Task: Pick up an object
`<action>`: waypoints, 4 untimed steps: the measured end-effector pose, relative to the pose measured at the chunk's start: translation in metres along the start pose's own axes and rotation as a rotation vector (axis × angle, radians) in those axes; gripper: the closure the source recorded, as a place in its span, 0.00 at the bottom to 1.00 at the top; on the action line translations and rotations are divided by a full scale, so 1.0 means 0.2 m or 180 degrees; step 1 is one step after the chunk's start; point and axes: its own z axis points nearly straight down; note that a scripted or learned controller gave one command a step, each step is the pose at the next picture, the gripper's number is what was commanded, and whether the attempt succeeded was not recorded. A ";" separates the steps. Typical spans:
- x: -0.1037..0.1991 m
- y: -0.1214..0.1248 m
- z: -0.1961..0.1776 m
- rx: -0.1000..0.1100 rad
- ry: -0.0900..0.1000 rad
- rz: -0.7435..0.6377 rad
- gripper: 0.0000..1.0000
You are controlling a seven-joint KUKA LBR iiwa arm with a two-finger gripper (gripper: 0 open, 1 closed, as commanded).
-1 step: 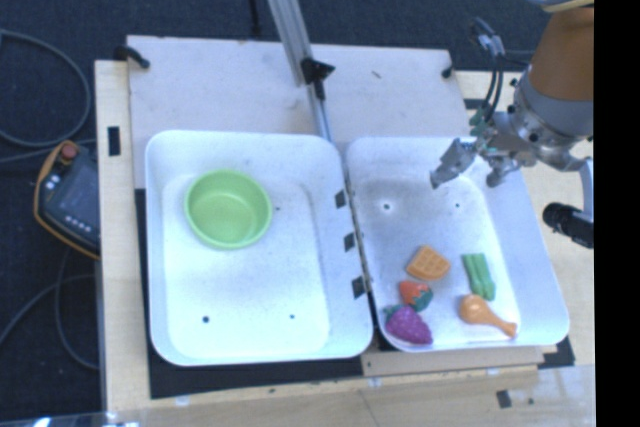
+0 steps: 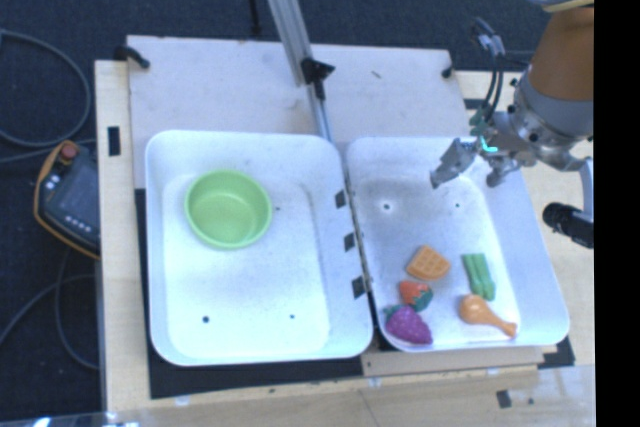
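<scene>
the claw [image 2: 471, 167] hangs open and holds nothing - over the right bin [image 2: 385, 177], well apart from the toy foods [image 2: 447, 293].

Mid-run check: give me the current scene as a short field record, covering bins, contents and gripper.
left bin: holds a green bowl
right bin: toys clustered at its near end
toys: orange waffle piece, green piece, red strawberry, purple grapes, orange drumstick
gripper: open, above the right bin's far end, holding nothing
gripper to toys: apart, no contact
pick status: not yet done
</scene>
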 end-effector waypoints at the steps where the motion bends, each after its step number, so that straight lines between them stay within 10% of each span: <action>1: -0.03 0.00 0.31 0.0022 -0.0006 0.0011 0.00; 3: -0.04 -0.05 0.85 0.0025 -0.0004 0.0012 0.00; 4: -0.04 -0.04 0.77 -0.0008 -0.0001 0.0032 1.00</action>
